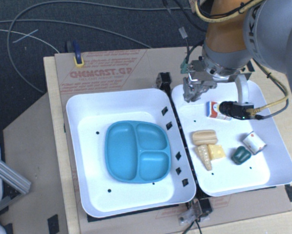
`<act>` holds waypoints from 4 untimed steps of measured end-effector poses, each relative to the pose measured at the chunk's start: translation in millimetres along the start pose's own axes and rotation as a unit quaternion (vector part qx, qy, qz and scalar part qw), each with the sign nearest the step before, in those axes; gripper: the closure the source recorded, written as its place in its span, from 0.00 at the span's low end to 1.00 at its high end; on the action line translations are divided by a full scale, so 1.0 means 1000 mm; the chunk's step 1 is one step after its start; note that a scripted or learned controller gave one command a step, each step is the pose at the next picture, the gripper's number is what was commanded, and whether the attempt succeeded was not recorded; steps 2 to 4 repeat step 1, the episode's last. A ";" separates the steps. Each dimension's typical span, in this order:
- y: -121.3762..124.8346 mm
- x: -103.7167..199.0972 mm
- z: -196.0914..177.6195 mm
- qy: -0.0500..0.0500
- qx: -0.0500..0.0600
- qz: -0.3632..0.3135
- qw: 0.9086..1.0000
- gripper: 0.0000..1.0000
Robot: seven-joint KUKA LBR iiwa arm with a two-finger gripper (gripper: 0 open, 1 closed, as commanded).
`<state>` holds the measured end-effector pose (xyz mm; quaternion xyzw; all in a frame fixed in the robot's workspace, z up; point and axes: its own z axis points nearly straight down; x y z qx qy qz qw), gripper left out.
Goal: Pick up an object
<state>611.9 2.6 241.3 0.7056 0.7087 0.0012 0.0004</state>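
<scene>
My gripper [192, 93] hangs over the far left corner of the right bin [277, 176], with nothing visible in it. Below it in that bin lie a tan bread roll [204, 136], a pale corn cob [205, 157] and a yellow wedge [216, 152], all touching one another. Further right are a dark green piece [240, 155] and a small white can [254, 142]. A small white, red and blue carton [213, 109] lies just right of the gripper, partly hidden by the robot's own hardware.
The left bin [92, 193] holds a blue divided plate [137, 152] at its middle. A black ridge with clips [174, 137] separates the two bins. The arm's orange and grey wrist [229, 23] looms over the right bin's far edge.
</scene>
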 end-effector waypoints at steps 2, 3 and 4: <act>0.013 0.060 0.005 0.000 0.000 0.000 1.000 1.00; 0.013 0.060 0.005 0.000 0.000 0.000 1.000 1.00; 0.013 0.060 0.005 0.000 0.000 0.000 1.000 1.00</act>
